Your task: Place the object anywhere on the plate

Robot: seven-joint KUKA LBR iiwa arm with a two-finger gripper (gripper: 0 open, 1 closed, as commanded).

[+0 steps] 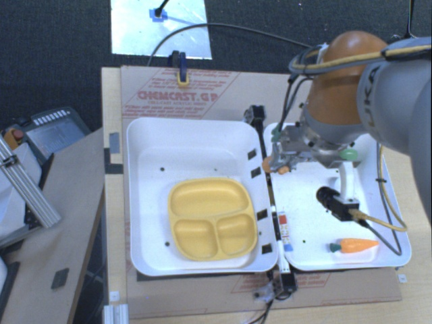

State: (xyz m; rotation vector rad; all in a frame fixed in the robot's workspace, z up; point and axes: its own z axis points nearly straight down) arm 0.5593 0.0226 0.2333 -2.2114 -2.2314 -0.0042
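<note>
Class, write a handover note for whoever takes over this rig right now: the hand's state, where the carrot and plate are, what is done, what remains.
The hand hangs over the upper left corner of the right bin; open or shut cannot be told.
The toy carrot lies in that bin's lower right corner, apart from the hand.
The yellow plate sits in the left bin, no carrot on it.
Done: nothing placed.
Left: grasp the carrot, carry it over, set it on the plate.

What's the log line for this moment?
arm: above right bin | gripper: by bins' divider | toy carrot: right bin, front, apart from gripper | plate: left bin | task: not done
</note>
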